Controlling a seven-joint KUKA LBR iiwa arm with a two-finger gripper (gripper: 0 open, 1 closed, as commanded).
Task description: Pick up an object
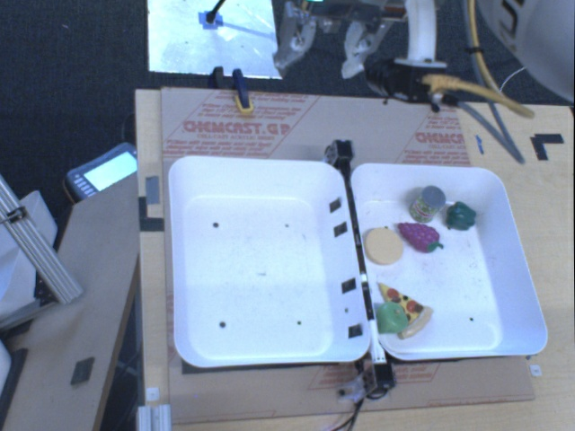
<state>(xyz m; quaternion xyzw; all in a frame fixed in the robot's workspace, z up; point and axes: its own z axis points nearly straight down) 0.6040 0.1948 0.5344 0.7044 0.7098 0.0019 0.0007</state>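
At the top of the camera view, around 12 o'clock, the claw (pixel 325 45) hangs above the dark floor, beyond the far edge of the tabletop (pixel 377 119). Its two pale fingers (pixel 292 43) stand apart from each other with nothing between them, so the claw is released and carries no object.

On the tabletop lie two shallow white bins side by side. The left bin (pixel 180 268) shows a bare white floor with a few small dark dots. The right bin (pixel 512 268) holds all the objects, and they sit well apart from the claw.

Inside the right bin, toward 12 o'clock, a small grey-topped can (pixel 428 204) stands upright. Just beside it, at its 3 o'clock, is a dark green piece (pixel 460 215); I cannot tell exactly what it is. At 6 o'clock from the can, and touching or almost touching it, lies a purple bunch of grapes (pixel 419 235). At 9 o'clock from the grapes, near the bin's left wall, lies a flat tan round disc (pixel 384 246). Toward 6 o'clock from the disc, in the near left part of the bin, a pizza slice (pixel 409 312) lies flat, with a light green piece (pixel 391 318) touching it on its 9 o'clock side.
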